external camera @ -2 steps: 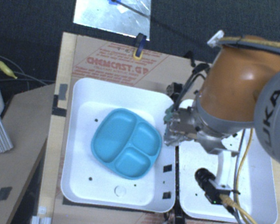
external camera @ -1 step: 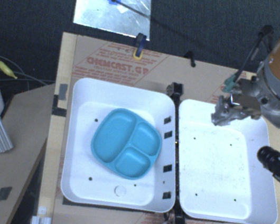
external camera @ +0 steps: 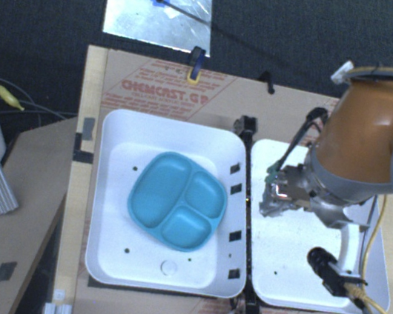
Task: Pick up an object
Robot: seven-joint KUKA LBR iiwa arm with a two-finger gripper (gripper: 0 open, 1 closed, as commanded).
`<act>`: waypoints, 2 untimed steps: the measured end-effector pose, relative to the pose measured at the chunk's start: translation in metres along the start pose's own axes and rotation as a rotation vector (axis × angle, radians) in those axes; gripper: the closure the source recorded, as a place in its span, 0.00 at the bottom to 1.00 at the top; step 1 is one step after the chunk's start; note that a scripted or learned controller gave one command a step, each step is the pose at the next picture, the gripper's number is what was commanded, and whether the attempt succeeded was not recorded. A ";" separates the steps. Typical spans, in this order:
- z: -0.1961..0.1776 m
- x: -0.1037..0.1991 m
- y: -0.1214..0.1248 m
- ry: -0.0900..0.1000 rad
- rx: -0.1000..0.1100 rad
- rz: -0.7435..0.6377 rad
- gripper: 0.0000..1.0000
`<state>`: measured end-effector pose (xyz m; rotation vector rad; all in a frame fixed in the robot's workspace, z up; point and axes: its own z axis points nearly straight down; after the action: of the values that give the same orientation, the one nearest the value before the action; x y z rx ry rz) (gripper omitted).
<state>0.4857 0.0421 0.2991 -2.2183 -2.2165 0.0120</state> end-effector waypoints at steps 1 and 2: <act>-0.112 0.014 0.001 0.004 -0.024 -0.007 1.00; -0.151 0.059 0.000 0.004 -0.016 -0.009 1.00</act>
<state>0.4868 0.1012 0.4500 -2.2139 -2.2329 -0.0106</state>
